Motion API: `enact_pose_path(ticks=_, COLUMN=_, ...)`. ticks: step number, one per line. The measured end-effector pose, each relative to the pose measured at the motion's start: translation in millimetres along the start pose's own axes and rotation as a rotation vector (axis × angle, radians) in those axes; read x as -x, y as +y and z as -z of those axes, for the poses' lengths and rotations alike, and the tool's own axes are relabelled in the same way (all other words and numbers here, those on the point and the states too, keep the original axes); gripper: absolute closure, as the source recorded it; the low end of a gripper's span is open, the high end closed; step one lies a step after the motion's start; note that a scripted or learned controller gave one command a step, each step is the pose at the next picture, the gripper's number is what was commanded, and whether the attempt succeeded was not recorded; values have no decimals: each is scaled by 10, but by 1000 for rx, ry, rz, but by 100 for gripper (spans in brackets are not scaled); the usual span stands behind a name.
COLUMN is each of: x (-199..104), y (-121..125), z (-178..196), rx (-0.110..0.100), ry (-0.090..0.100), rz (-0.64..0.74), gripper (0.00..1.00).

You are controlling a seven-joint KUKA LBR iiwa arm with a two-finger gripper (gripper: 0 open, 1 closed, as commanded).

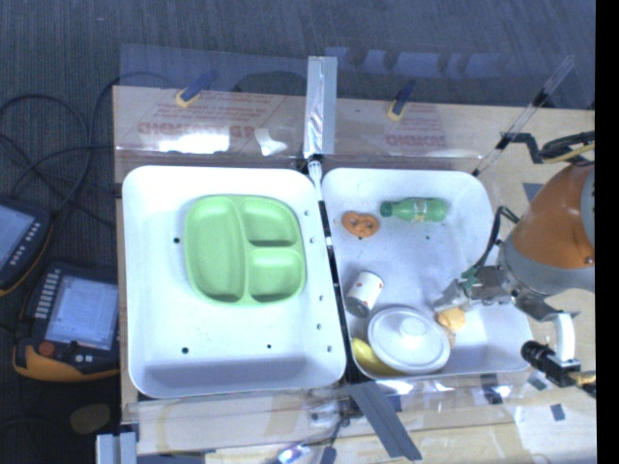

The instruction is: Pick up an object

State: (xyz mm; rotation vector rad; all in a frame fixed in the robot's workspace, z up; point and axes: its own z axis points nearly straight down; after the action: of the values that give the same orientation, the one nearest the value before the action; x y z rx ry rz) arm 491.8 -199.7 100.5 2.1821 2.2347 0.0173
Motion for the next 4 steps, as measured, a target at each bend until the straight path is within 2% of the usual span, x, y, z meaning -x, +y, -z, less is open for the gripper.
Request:
enact_pose_path(ticks=1, x=-335, y=4, z=-84, rx=-2, ry=-6, rz=-6, gripper=100)
enact_pose_path(ticks=2, x=-780, y=253, z=1387, rx=-19, ry=9, rz=346, gripper=100)
enact_pose_path(ticks=3, x=-1329, y=444, z=1660, rx=-21, ry=9, rz=326, gripper=100)
enact_pose_path(ticks=4, x=-1366, y=784, z=863, rx=-25, ry=4, rz=-43, gripper=100)
